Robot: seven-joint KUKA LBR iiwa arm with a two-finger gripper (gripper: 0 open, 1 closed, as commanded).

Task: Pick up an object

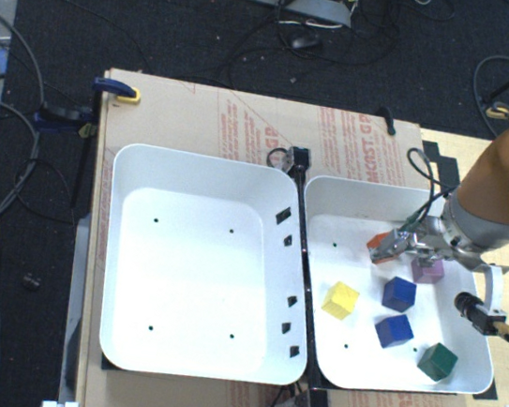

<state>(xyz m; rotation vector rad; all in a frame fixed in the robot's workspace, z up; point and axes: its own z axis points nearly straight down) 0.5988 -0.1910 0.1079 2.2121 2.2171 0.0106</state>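
Gripper (pixel 389 253) sits low in the right bin (pixel 334 371), toward its far side, right against an orange block (pixel 378 241); whether it is spread or closed on anything cannot be told from this slanted view. Just right of it lies a pale purple block (pixel 428 269). Nearer the camera sit two blue blocks (pixel 399 293) (pixel 394 331), a yellow block (pixel 341 300) toward the bin's left wall, and a green block (pixel 438 361) in the near right corner. All look like small rigid cubes, probably light and hard with smooth faces, so a squeeze across two flat opposite sides should hold best; a corner grip would likely slip. The left bin (pixel 119 225) lies beside it, the two touching along their shared edge. Red lettering runs across the brown board (pixel 203 105) under the bins, reversed and too broken to read surely.
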